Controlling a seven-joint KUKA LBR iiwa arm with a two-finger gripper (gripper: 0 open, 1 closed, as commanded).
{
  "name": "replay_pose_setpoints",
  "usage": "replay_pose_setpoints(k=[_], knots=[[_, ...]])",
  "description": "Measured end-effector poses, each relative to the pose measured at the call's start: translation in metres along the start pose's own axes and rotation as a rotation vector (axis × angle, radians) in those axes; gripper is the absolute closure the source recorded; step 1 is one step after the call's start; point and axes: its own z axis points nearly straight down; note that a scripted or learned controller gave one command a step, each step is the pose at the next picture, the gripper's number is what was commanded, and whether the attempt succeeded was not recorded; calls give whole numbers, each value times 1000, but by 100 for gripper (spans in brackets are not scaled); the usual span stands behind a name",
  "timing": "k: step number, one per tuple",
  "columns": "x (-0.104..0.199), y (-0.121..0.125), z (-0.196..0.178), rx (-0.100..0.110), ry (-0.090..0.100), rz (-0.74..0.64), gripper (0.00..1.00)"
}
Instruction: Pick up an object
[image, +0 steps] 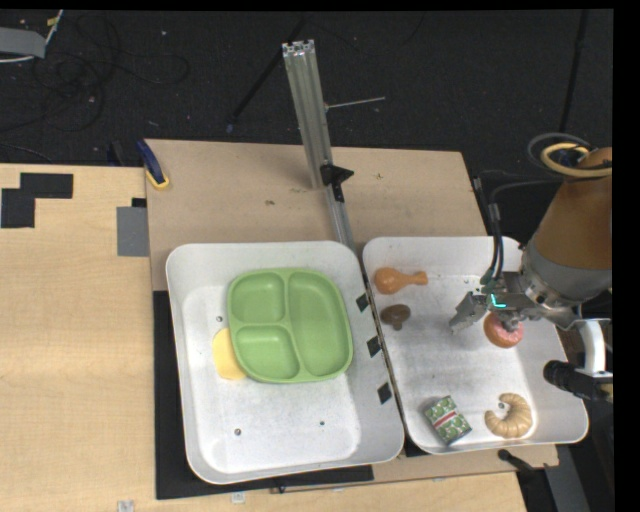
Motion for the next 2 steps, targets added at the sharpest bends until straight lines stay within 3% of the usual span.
replay_pose_setpoints(k=[1,2], knots=[[0,1,-1,-2,0,0,0],[5,4,62,6,2,0,0]])
